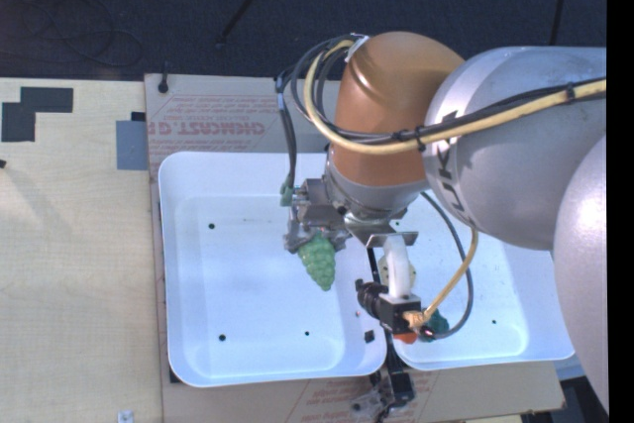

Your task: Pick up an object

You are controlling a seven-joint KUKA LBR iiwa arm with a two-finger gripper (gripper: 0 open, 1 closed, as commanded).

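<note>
Grey arm (pixel 515 154) overhead, gripper (pixel 315 238) over left bin (pixel 198 183), fingers clasping green bumpy object (pixel 319 263)

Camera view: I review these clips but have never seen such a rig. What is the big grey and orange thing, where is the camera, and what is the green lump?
It is one robot arm, filmed from a fixed camera above the bench, looking down at a slant. Two shallow white bins sit side by side: the left bin and the right bin. The arm's tool hangs over the left bin, with a green grape-like bunch right under it. Whether the bunch is actually gripped is hard to tell.
</note>
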